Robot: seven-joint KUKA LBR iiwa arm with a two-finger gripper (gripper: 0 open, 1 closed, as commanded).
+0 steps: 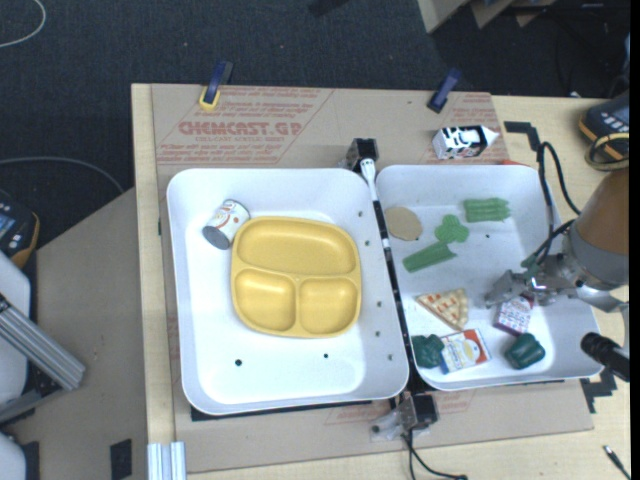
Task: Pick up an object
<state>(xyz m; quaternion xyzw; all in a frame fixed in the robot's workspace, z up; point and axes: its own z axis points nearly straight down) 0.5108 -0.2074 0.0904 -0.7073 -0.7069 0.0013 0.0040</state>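
Several small items crowd the right bin [520, 183], and that crowding is the main risk as I see it. The gripper [512, 290] sits low over the bin's right half, just above a small pink-and-white packet [514, 316]. Whether its fingers are spread or closed cannot be made out from here, and nothing is visibly held between them.

Likely faults: the packet lies flat, so the fingers may slide over it and come up empty. A dark green block [524, 350] lies just beside it, and a descent slightly off line could nudge that instead or pinch both.

Other contents of the right bin: a pizza-slice toy [446, 307], a red-and-white packet [462, 350] touching a dark green lump [428, 350], three green pieces [452, 231] further back, and a tan disc [404, 223] near the divider. These lie apart from the gripper.

The left bin [190, 268] holds a yellow divided tray [296, 276] and a small tipped cup [225, 223], well apart from the work.
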